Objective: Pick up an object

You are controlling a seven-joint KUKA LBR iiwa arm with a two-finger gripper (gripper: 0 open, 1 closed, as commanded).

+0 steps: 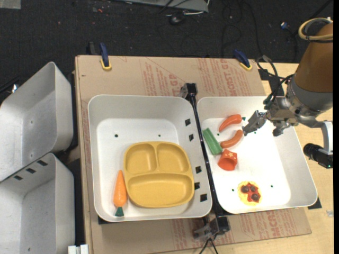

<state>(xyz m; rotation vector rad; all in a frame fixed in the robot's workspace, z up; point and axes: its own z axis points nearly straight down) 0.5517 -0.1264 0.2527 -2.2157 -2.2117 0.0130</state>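
Glare off the white plastic washes out the walls of the right bin (296, 192), and the small item near its front, a yellow pizza slice (250, 191) with dark red toppings, is too small to read in detail; the arm (312, 70) is cut off by the right edge of the view, so only its orange band and grey wrist show; cables cross in front of the wrist and blur its outline; the gripper (253, 124) is dark and seen at a slant, and whether its tips are apart or together I cannot tell.

The arm reaches in from the right and angles down and leftward over the right bin; the gripper sits low above the bin's rear half, just beside the upper of two sausages.

Taking the green strip (212, 141) as landmark: it is a flat green toy piece lying against the right bin's left wall, tilted; just right of and behind it lies the upper sausage (229, 122), orange-red and curved; the lower sausage (232, 138) lies just right of the strip, the same colour and bend; in front of the strip and right of it is a red pepper piece (228, 160), stubby, near the lower sausage; the pizza slice lies well in front of it.

Left of the strip, past the divider, the left bin (100, 142) bears a yellow divided plate (159, 174) with three compartments; an orange carrot (120, 190) with a green stub lies touching the plate's left edge.
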